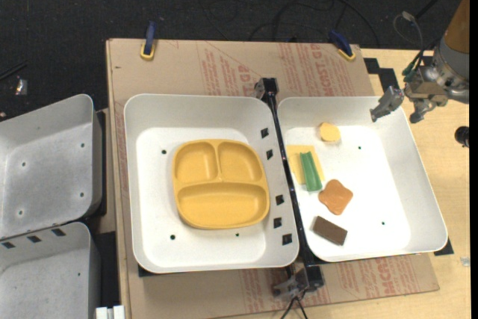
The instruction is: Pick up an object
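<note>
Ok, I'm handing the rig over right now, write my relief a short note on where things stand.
Hand: open, holding nothing, poised above the far right rim of the right bin.
Right bin: small yellow piece at the far side, green and yellow blocks near the divider, orange piece in the middle, brown block nearest the camera.
Left bin: yellow divided tray.
Done: nothing picked yet.
Left: lower onto one object, close, lift.

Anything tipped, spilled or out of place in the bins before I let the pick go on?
Nothing stands out. The yellow divided plate lies flat in the left bin. In the right bin the yellow round piece, green strip, orange piece and brown block lie apart, none spilled. The hand hovers at that bin's far rim.
</note>
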`<state>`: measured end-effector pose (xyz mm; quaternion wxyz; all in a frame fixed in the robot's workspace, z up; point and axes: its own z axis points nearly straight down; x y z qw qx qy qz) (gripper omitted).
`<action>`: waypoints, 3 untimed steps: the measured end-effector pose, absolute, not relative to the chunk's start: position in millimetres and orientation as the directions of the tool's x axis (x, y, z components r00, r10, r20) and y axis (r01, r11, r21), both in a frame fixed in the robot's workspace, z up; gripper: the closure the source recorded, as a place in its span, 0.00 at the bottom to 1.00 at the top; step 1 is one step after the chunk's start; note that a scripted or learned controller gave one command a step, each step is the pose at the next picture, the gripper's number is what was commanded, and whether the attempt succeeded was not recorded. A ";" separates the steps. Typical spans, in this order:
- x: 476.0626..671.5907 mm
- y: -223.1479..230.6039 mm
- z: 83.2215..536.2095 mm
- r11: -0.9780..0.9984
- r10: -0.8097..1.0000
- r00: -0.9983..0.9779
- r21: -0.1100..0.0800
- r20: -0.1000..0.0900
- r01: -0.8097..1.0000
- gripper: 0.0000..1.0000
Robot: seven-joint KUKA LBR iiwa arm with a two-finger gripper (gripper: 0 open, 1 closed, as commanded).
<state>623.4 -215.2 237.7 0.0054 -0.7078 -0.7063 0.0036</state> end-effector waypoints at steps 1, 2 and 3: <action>626.2 -214.3 246.2 0.001 1.000 -0.001 0.001 -0.001 1.000 0.00; 635.3 -216.8 195.3 0.003 1.000 -0.003 -0.003 0.000 1.000 0.00; 634.8 -217.3 152.2 0.000 1.000 0.000 -0.003 0.000 1.000 0.00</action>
